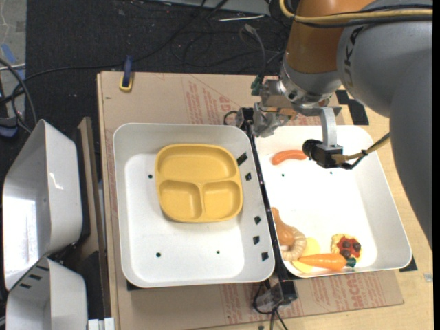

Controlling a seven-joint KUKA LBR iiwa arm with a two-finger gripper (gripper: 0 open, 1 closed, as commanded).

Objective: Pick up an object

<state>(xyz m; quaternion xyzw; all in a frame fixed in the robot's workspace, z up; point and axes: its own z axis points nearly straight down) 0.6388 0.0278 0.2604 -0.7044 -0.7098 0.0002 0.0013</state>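
My gripper (265,124) hangs over the far left corner of the right bin (371,205), close to the divide between the two bins. A small orange sausage (289,157) lies on the bin floor just right of it and a little nearer the camera, apart from the gripper. At the near edge of the same bin lie a tan shrimp-like toy (285,236), an orange carrot (322,260) and a small pizza-like piece (346,245). A yellow divided plate (199,183) rests in the left bin (137,239).
The grey arm and its orange band (323,19) cover the far right of the view. A black fitting with a cable (324,153) hangs from the wrist over the right bin. Two white tubs (38,191) stand left of the bench.
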